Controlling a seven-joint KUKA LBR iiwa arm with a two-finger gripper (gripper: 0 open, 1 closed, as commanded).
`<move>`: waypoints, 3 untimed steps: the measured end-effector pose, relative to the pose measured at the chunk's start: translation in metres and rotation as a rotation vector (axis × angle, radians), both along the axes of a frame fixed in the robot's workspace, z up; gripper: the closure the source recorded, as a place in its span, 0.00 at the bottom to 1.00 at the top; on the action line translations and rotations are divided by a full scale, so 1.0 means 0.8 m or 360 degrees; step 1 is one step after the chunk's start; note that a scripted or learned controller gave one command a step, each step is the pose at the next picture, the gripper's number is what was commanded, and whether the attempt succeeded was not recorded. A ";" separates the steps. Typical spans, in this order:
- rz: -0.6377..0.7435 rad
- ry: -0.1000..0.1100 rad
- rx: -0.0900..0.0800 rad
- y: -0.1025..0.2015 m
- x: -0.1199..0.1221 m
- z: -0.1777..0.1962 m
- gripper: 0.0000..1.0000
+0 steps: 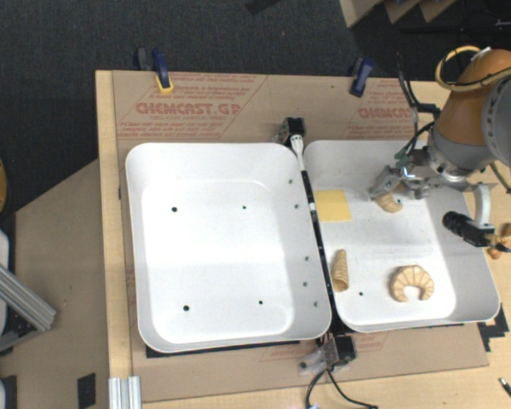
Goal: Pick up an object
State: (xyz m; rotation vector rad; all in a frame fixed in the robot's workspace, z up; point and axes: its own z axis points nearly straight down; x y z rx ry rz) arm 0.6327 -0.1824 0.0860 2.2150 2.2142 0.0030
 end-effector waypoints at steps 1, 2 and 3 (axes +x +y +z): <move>-0.0001 0.0005 0.0007 -0.054 0.037 0.040 0.00; 0.0005 0.0005 0.0003 -0.051 0.036 0.052 1.00; 0.0012 -0.0008 0.0007 0.043 0.020 0.224 1.00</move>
